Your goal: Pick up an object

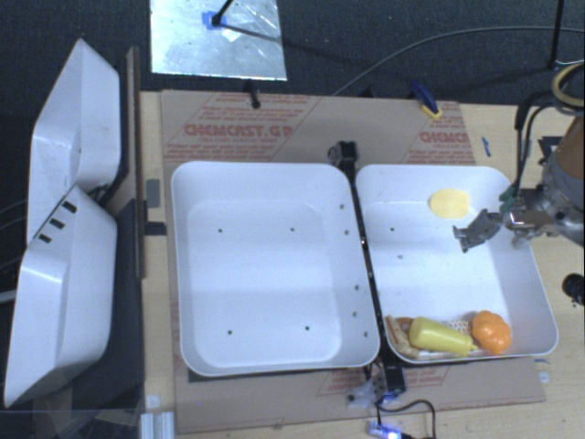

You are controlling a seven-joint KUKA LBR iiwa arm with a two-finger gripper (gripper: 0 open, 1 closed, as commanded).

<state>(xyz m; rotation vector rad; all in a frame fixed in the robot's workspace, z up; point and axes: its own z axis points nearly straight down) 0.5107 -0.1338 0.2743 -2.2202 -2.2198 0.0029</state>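
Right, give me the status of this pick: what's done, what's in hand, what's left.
Done: nothing lifted yet. The pale yellow disc lies flat at the back of the right bin; the yellow piece and the orange piece sit at its front edge.
In hand: the gripper is over the right bin, just below the disc, holding nothing visible.
Left: close on one object and lift it.

The bench [512,154] bears two white bins, left [196,199] and right [384,190], touching side by side.
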